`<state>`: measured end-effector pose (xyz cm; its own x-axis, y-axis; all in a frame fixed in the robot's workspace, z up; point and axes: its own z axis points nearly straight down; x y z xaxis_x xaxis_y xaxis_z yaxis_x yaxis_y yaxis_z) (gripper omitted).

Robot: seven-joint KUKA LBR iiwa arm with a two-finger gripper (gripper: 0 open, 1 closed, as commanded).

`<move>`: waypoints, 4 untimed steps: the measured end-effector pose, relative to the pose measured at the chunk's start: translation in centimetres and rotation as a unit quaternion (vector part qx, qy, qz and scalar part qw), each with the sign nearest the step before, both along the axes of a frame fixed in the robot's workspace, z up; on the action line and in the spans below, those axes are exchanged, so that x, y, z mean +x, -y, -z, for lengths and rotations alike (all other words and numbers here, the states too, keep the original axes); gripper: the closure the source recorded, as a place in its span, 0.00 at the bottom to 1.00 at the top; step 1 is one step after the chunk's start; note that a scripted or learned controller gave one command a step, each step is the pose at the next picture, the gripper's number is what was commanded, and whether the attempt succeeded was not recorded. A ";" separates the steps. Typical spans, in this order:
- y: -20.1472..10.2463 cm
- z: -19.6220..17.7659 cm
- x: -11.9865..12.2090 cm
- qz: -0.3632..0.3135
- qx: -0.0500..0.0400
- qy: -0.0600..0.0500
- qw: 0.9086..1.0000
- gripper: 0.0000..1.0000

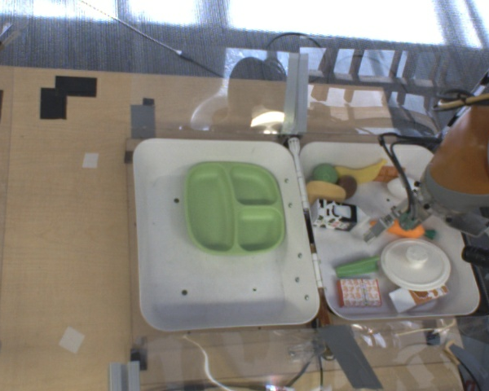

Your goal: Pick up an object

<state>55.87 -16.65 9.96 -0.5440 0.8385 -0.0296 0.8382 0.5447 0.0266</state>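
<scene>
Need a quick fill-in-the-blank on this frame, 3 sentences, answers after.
1. The green divided plate lies in the ____ bin of the camera view.
2. The plate has ____ compartments.
3. The banana lies along the right bin's far edge, beside a round ____ fruit.

Missing words: left; three; green
</scene>
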 end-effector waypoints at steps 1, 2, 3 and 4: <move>-5.1 0.9 1.5 0.036 0.005 -0.011 0.999 0.00; -5.6 0.0 9.0 0.162 0.006 -0.033 0.986 0.00; -0.5 1.1 4.6 0.227 0.008 -0.013 0.974 0.00; 0.9 0.9 -1.3 0.233 0.016 -0.014 0.972 0.00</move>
